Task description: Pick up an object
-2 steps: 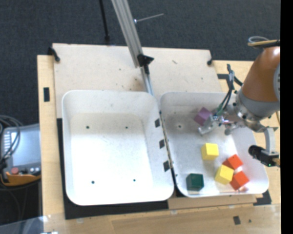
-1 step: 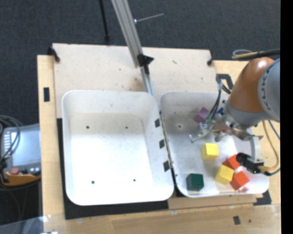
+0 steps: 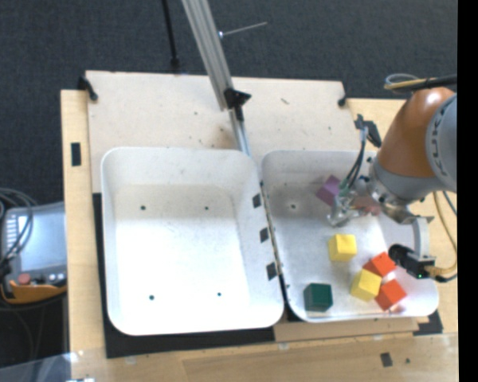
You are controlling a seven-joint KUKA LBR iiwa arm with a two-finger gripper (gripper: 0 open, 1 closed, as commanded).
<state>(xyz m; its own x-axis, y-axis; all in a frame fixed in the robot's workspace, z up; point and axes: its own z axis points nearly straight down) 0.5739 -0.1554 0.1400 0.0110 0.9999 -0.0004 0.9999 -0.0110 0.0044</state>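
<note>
**Gripper low in right bin, beside purple block**

Gripper down inside right bin; finger state unreadable. Purple block just up-left of it, touching or nearly. Yellow cube close below. Farther below-right: orange block, second yellow cube, red-orange block. Green cube well below. Left bin far left.

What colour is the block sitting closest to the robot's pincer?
Purple. The block lies in the right bin, just left of the pincer, seen in the overhead camera view.

A robotics lab: bench, twin bins, camera pole.
</note>
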